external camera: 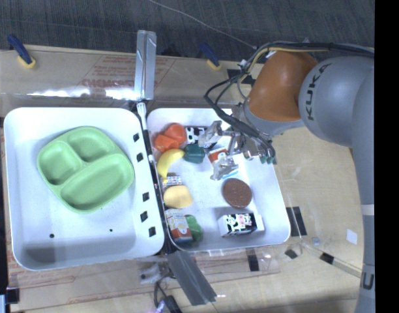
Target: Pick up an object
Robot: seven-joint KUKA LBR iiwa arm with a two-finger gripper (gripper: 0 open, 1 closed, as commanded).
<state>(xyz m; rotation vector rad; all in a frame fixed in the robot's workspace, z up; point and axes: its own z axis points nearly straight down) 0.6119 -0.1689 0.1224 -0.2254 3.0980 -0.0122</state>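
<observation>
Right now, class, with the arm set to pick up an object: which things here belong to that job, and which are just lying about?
Belonging to the job:
gripper
right bin
banana
brown disc
cow-patterned carton
orange toy

Just lying about:
left bin
green divided plate
blue clamp

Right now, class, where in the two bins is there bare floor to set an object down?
Left bin: bare floor below the green plate, along the near wall. Right bin: a small patch between the brown disc and the yellow fruit. Crowded around the tool and the divider.
</observation>
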